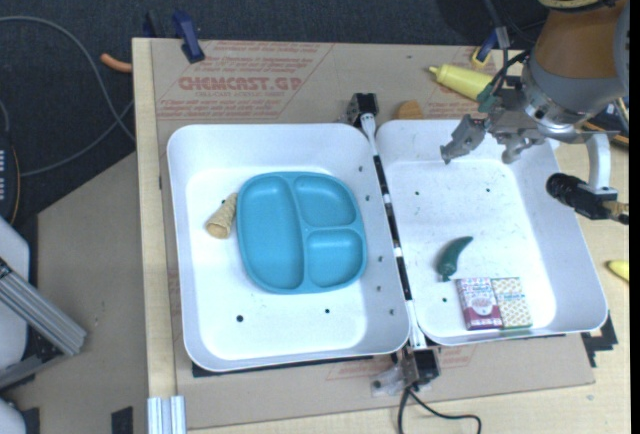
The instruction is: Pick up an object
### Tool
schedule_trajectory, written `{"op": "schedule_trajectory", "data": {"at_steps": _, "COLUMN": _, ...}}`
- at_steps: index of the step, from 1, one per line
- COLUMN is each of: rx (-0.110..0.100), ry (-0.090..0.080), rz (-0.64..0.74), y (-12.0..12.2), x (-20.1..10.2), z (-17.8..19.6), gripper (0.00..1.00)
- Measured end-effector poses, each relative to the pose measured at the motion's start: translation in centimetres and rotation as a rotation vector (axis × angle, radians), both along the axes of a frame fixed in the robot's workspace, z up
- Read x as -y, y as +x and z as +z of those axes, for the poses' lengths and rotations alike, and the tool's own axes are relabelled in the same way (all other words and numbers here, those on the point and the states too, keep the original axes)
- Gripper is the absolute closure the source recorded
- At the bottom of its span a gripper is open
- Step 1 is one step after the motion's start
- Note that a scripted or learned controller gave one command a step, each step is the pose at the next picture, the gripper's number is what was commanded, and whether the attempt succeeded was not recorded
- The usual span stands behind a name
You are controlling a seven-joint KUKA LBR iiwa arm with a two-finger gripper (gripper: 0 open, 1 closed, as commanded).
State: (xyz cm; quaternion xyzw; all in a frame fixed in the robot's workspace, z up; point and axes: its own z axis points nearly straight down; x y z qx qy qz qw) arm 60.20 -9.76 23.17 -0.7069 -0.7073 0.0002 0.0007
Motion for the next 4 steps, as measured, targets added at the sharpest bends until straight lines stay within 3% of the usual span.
{"op": "schedule_trajectory", "data": {"at_steps": 1, "rx": -0.001, "ry": 0.000, "rz": -0.002, "y": -4.1, "x": 1.9, "z": -10.0, "gripper": 0.00}}
{"op": "schedule_trajectory", "data": {"at_steps": 2, "rx": -0.001, "ry": 0.000, "rz": -0.002, "y": -8.9, "x": -0.2, "z": -14.8, "gripper": 0.00}}
{"op": "schedule_trajectory", "data": {"at_steps": 3, "rx": 0.002, "ry": 0.000, "rz": -0.003, "y": -8.9, "x": -0.2, "z": -13.8, "gripper": 1.00}}
{"op": "schedule_trajectory", "data": {"at_steps": 4, "rx": 0.003, "ry": 0.000, "rz": 0.001, "y": -6.8, "x": -4.7, "z": -4.6, "gripper": 1.00}}
